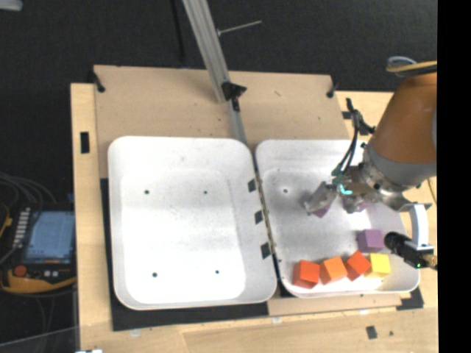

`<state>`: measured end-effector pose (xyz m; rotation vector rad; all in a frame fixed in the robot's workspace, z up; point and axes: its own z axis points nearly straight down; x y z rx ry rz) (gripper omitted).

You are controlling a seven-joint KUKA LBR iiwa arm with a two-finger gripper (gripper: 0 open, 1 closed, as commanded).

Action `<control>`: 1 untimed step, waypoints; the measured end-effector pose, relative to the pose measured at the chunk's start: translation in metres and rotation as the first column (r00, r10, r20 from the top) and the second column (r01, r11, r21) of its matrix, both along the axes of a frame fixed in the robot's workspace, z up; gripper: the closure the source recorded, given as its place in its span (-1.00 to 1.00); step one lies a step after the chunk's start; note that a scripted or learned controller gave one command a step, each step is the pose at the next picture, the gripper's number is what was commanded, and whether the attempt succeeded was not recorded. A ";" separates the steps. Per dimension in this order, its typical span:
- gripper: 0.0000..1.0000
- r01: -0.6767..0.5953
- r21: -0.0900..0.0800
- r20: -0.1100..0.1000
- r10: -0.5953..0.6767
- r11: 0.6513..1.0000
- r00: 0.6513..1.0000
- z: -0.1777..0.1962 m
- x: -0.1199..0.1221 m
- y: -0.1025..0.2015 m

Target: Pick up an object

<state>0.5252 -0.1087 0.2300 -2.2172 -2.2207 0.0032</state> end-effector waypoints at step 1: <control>-1.00 0.004 -0.001 0.006 -0.004 1.000 1.000 0.002 0.001 0.000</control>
